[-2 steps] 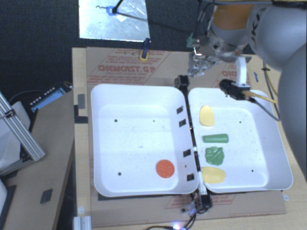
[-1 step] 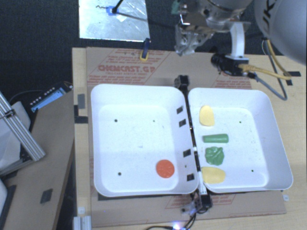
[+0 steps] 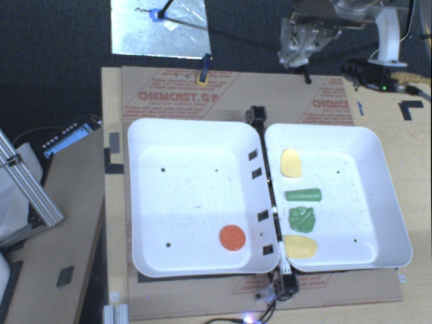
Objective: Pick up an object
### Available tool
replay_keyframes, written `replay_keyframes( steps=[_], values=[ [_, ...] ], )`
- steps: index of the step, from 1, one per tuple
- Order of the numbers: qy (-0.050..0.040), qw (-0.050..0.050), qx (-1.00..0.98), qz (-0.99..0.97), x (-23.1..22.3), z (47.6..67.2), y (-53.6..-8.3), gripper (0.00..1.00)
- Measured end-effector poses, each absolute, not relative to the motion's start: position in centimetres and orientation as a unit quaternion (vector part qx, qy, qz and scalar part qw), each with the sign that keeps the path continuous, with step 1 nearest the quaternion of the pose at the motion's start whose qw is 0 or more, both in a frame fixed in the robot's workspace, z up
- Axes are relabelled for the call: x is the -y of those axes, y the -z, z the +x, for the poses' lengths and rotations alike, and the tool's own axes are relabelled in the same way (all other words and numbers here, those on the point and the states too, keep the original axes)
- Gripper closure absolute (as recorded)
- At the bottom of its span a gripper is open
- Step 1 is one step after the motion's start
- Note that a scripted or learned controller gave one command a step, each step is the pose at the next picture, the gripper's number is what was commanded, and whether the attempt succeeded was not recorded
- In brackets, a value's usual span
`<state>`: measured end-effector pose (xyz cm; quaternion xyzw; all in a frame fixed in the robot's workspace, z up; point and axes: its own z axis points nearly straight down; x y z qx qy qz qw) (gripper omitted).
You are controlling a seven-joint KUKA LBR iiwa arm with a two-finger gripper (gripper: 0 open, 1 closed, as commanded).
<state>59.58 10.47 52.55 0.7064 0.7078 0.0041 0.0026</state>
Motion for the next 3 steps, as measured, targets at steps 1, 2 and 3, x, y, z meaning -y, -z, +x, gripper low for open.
replay_keyframes(
  steps=[1,2,3],
  values=[
    [0.0049,-0.004,-0.711,0.703,-24.0,56.2,-27.8,1.00],
    [-0.0098,0.003,-0.709,0.705,-23.5,53.7,-44.6,1.00],
    [-0.0043,0.002,-0.709,0.705,-21.9,52.7,-51.4,1.00]
  ],
)
